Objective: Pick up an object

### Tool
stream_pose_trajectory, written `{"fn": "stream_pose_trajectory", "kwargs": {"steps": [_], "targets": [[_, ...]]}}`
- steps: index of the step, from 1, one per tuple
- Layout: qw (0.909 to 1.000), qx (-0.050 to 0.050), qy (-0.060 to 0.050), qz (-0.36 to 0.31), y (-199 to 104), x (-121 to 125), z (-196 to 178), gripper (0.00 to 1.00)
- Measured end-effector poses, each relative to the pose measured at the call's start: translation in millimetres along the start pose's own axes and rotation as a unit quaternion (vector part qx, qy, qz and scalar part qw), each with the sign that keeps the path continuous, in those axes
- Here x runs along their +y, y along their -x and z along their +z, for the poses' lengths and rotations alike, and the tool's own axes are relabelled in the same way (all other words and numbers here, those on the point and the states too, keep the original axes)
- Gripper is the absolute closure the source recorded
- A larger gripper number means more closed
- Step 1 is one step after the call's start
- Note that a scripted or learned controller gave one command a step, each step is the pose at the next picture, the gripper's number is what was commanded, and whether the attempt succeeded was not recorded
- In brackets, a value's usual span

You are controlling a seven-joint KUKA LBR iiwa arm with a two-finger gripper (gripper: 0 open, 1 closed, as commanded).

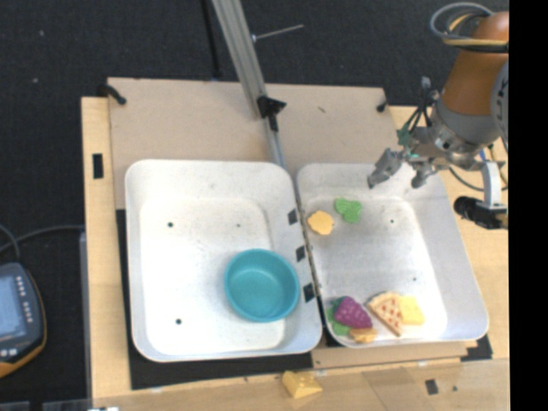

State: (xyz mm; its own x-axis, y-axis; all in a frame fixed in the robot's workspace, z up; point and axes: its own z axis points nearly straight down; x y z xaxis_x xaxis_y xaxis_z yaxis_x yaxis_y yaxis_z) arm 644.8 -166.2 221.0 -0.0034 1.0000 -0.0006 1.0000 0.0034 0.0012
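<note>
Your claw (401, 170) hangs spread and holding nothing over the right bin (445, 255)'s far edge. The nearest targets — green piece (348, 209) and yellow piece (321, 223) — lie low and small; descend off-centre and you'll likely nudge them aside.

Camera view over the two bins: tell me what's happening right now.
A grey and orange robot arm reaches in from the right, its gripper open above the back edge of the right bin, holding nothing. In that bin lie a green piece and a yellow round piece near the back left, and a cluster of toy foods at the front, including purple grapes and a pizza slice. The left bin holds a teal bowl. Nothing has been picked yet.
</note>
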Motion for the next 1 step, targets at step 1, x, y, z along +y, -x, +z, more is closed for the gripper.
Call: {"fn": "stream_pose_trajectory", "kwargs": {"steps": [1], "targets": [[1.0, -0.001, 0.0, 0.0, 0.3, -0.1, -0.1, 0.0]]}}
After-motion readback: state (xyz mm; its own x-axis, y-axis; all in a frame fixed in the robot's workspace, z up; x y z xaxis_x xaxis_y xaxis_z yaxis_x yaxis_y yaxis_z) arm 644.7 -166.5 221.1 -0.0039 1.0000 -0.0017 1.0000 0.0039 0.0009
